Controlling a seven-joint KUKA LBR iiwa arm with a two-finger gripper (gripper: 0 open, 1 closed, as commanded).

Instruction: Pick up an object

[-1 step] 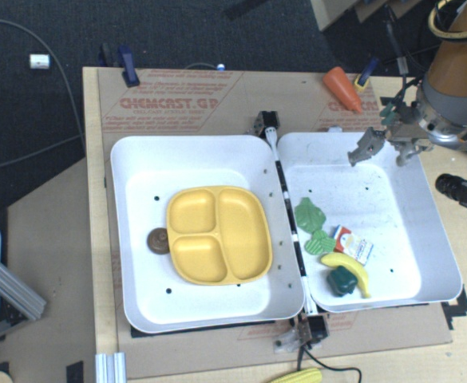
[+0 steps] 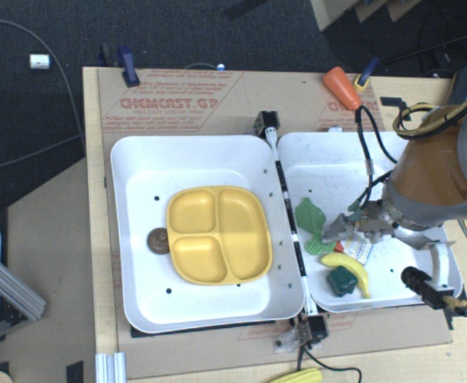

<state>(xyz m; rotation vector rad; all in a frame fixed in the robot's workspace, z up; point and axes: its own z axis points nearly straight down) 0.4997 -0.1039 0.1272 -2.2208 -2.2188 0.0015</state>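
A: The yellow divided plate (image 2: 219, 235)?
B: Smooth plastic, slight sheen.
A: And the white bins (image 2: 129, 214)?
B: Glossy plastic. The tabletop (image 2: 169, 102) looks like matt brown cardboard, printed red.

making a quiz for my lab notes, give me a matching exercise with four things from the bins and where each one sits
Things:
1. yellow divided plate
2. brown round object
3. banana
4. green leafy piece

Places:
A. right bin, near its front edge, beside a dark green block
B. middle of the left bin
C. right bin, close to the divider between the bins
D. left bin, against the plate's left edge

Pairs: 1-B, 2-D, 3-A, 4-C
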